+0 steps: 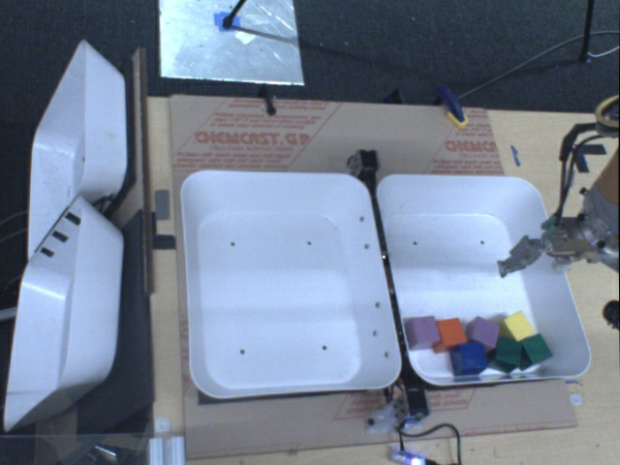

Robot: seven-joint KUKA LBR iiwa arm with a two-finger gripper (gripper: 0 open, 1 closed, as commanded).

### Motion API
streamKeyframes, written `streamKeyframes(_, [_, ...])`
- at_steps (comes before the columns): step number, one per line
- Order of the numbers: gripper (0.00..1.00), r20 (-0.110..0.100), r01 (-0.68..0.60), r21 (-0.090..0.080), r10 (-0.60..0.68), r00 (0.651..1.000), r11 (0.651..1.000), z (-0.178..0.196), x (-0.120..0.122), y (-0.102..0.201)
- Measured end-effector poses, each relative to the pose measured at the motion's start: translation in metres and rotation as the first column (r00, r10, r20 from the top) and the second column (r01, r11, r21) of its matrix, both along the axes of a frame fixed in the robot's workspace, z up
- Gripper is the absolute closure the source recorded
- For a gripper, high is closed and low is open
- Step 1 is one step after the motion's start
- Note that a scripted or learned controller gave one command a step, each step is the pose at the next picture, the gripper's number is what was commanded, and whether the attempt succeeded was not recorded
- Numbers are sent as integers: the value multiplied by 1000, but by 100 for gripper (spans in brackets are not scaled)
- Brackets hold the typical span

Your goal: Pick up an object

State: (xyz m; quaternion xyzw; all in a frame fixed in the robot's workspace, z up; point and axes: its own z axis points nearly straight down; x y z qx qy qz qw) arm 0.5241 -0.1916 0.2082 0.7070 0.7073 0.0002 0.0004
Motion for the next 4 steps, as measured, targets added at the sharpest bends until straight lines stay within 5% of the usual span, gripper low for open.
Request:
streamKeyframes(1, [0, 2, 0, -1, 0, 1000, 1000, -100, -28, 36])
streamKeyframes(2, [100, 2, 0, 0, 0, 1000, 1000, -90, -28, 36])
streamKeyframes(3, [100, 4, -1, -1, 1, 1000, 1000, -65, 52, 23])
streamKeyframes(4, [100, 1, 1, 0, -1, 1000, 1000, -42, 9, 37])
